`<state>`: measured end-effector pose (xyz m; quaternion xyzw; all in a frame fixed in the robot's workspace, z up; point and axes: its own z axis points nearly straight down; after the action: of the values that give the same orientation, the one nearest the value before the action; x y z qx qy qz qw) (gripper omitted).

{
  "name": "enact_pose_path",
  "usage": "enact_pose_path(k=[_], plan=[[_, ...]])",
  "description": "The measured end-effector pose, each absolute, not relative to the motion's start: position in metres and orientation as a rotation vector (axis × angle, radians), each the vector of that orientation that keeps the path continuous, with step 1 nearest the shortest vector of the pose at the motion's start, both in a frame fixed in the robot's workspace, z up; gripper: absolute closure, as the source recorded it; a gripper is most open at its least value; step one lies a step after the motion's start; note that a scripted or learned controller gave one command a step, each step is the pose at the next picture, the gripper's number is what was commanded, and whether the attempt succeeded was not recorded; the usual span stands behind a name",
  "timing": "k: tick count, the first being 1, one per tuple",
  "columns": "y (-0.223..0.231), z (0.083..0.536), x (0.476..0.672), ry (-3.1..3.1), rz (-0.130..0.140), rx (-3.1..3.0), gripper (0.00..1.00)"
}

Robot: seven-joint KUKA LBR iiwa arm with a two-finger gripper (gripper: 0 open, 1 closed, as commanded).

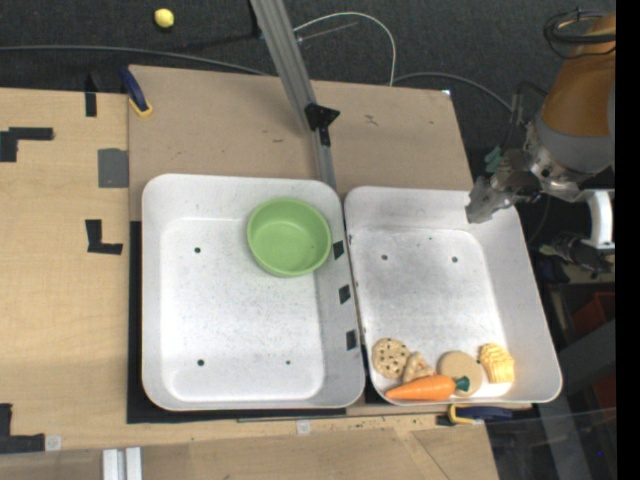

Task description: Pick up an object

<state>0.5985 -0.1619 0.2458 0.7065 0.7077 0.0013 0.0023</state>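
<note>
Claw (482, 206), its opening impossible to tell, hovers at right bin's (440, 268) upper corner; reaching the carrot (428, 388) at lower frame apparently comes next.

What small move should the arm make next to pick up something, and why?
Probably bring the claw toward the near end of the right bin. It sits over that bin's far right corner, while the carrot and cookies lie along the near wall.

End effector (482, 206) hovers over right bin's (440, 278) far corner; green bowl (289, 236) sits in left bin (190, 308).
</note>
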Motion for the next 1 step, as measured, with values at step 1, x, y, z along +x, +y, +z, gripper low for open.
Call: enact_pose_path(k=[1], plan=[[-0.1125, 0.2505, 0.5964, 2.229, 0.002, 2.215, 1.0]])
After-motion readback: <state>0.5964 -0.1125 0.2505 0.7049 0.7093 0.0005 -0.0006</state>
